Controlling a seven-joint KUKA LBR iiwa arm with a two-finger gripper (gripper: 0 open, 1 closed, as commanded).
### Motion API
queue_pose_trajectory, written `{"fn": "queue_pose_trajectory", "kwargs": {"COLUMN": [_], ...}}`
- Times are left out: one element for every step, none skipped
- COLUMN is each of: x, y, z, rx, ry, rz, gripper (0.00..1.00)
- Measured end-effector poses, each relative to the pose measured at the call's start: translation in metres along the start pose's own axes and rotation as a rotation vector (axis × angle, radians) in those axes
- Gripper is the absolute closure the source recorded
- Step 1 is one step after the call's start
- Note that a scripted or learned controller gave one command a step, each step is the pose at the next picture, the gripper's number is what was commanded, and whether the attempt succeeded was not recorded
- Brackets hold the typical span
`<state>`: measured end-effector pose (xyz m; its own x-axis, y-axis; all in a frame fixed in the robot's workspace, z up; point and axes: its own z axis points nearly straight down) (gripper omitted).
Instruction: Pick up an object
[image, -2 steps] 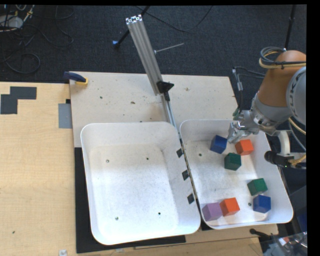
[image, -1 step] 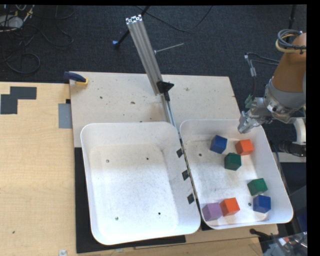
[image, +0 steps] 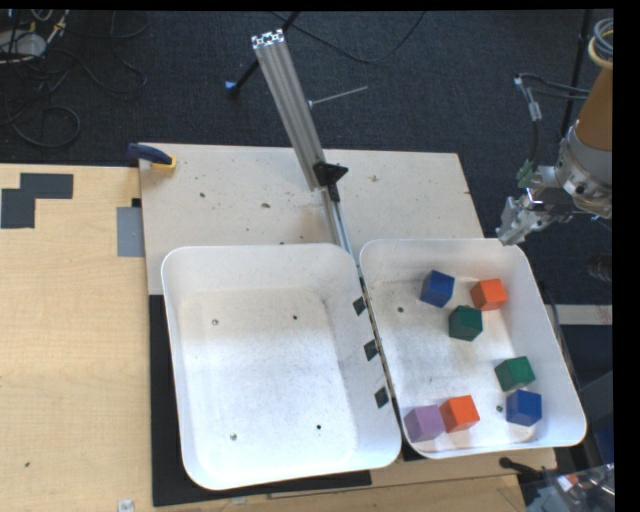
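The gripper (image: 512, 226) hangs off the back right corner of the right bin (image: 560, 345), just outside the rim, and from here I cannot tell whether the jaws are open or shut; nothing shows between them. All the pickings sit in that right bin, down and to the left of the jaws as the camera sees it. Nearest is the orange cube (image: 489, 293), close under the back rim, with the blue cube (image: 436, 288) beside it, a clear gap between the two, and the dark green cube (image: 465, 323) tucked just in front of both. I'd judge the orange one the likeliest target: a short move in over the rim and then down.

It's tight on its front left, where the green cube sits close by; its right side faces open bin floor. The blocks have no long axis to speak of.

Further forward, another green cube (image: 514, 373), a second blue (image: 523, 407), a second orange (image: 460, 412) touching a purple one (image: 423, 422), all crowd the front rim, well away from the jaws. The left bin (image: 180, 300) offers plenty of bare floor.
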<state>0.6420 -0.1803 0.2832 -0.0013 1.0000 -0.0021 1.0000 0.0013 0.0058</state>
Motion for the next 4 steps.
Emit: {"fn": "queue_pose_trajectory", "kwargs": {"x": [0.053,0.113,0.170,0.226], "y": [0.001,0.001,0.008,0.013], "z": [-0.001,0.015,0.015,0.018], "rx": [0.009,0.010,0.008,0.008], "ry": [0.005,0.005,0.004,0.003], "rz": [-0.003,-0.003,-0.004,-0.002], "gripper": [1.00,1.00,1.00,1.00]}}
